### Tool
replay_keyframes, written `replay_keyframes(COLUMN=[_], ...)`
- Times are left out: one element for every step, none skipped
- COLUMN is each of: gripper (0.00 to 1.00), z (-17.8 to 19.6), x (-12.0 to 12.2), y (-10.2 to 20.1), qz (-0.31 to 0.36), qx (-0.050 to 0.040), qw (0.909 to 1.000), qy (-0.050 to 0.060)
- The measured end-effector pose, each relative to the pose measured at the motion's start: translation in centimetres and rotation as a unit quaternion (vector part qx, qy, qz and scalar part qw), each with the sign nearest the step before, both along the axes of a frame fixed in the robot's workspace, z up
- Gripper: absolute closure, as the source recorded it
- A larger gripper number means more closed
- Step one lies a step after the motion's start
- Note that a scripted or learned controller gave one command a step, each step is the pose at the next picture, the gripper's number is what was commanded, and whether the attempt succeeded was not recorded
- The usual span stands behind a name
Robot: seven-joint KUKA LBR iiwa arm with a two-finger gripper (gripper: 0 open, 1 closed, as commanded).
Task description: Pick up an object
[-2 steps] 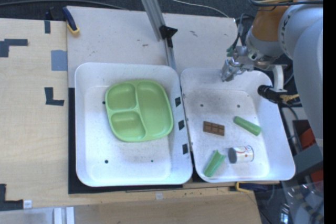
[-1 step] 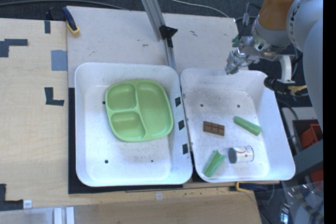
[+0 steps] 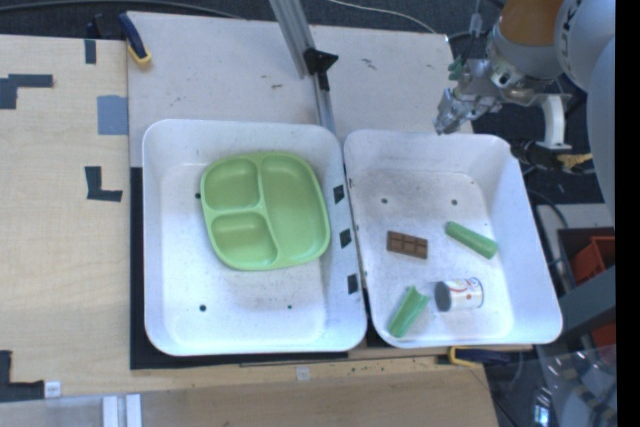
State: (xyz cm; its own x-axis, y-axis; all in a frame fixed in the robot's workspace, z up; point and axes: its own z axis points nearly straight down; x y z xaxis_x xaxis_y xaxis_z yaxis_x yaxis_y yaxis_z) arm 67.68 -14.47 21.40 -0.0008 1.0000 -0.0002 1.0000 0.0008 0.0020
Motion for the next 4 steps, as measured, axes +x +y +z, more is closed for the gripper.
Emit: replay_keyframes(gripper=[1.0,1.0,1.0,1.0], z=[1.3,0.6,-0.2,1.3], x=[-1.0,-2.4,-3.5,-5.1], y=[5.4,11.5,16.8,22.6], qz=[0.003,0.003,0.003,0.004], qx=[0.0012,0.0011,0.0009,0.0013], qw=[1.0,1.0,1.0,1.0], qy=[0.001,0.003,0.003,0.002])
